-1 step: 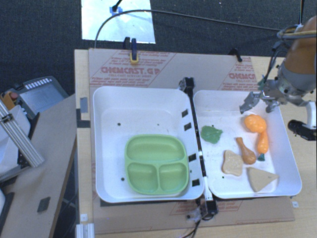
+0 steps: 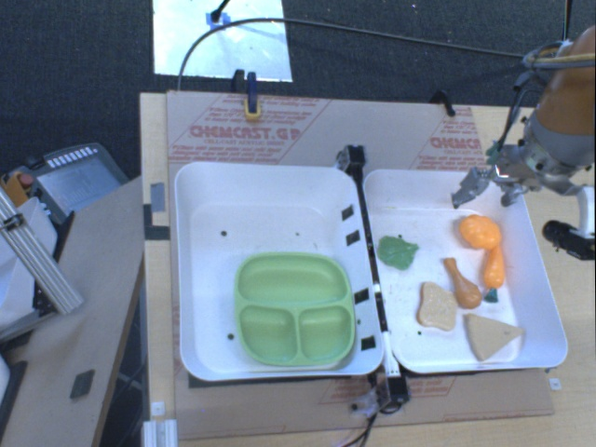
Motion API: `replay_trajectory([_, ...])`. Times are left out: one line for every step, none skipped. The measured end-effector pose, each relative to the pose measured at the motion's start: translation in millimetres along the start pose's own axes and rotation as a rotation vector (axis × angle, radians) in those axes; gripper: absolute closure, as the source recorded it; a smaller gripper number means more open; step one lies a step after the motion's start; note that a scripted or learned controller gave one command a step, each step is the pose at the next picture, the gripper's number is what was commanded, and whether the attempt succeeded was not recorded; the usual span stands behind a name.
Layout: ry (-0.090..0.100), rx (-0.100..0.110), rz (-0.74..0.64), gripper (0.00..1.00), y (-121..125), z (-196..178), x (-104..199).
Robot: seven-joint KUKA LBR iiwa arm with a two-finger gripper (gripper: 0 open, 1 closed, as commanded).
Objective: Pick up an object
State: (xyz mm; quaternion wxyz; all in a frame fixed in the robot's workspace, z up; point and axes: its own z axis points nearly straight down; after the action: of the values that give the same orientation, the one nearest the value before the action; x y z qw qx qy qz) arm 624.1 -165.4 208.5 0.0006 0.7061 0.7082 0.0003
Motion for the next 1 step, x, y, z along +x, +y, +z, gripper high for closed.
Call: replay_trajectory([0.001, 0.003, 0.001, 0.00, 1.1, 42.4, -0.7])
